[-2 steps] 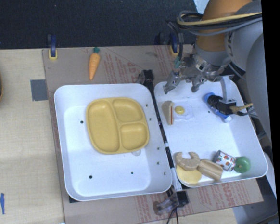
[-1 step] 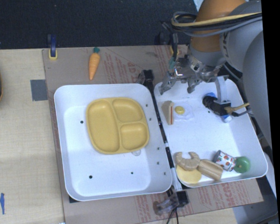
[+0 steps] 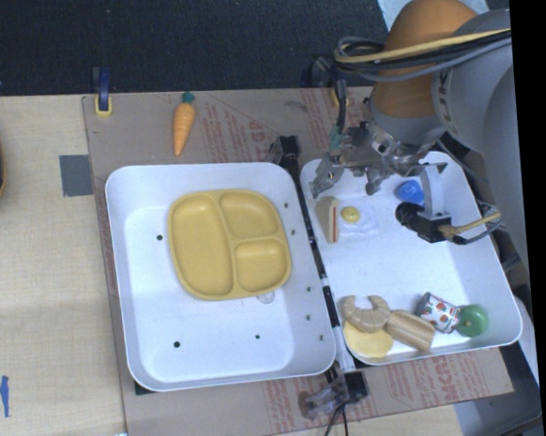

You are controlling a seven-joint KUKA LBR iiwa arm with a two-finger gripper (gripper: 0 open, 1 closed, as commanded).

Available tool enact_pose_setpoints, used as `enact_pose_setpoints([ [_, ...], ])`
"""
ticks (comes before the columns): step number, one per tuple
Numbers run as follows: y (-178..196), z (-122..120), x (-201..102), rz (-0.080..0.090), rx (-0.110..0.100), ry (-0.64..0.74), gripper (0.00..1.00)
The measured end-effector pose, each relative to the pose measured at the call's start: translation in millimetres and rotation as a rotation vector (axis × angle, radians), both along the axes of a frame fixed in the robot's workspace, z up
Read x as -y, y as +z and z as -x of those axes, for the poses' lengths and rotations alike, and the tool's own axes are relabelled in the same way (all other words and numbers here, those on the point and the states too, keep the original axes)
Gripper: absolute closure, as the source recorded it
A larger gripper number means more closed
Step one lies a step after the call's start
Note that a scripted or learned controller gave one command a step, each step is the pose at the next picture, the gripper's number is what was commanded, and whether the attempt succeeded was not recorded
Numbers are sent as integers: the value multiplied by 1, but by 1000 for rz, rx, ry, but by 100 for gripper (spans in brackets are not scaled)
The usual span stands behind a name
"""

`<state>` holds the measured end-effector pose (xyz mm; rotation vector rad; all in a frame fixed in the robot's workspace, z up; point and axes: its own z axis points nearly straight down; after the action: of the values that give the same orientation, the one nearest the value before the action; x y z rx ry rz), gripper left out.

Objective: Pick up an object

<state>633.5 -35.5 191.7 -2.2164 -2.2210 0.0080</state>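
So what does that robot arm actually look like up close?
The arm is bulky, rounded and grey, with an orange band. Black and pale cables loop over it. The gripper is small grey metal with thin fingers.

Divided plate (image 3: 228,242): yellow. Bins (image 3: 141,270): white. Toy carrot (image 3: 183,123): orange, green top. Ball (image 3: 472,320): green. Wooden wrench (image 3: 384,318): tan. Surface (image 3: 33,278): light wood.

We see a grey arm (image 3: 473,74) with an orange band (image 3: 425,55), black cables (image 3: 401,47) looping over it, and a metal gripper (image 3: 354,168).
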Motion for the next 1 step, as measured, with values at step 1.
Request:
enact_pose_setpoints([
  [1,-71,-2,71,2,-3,-4,0],
])
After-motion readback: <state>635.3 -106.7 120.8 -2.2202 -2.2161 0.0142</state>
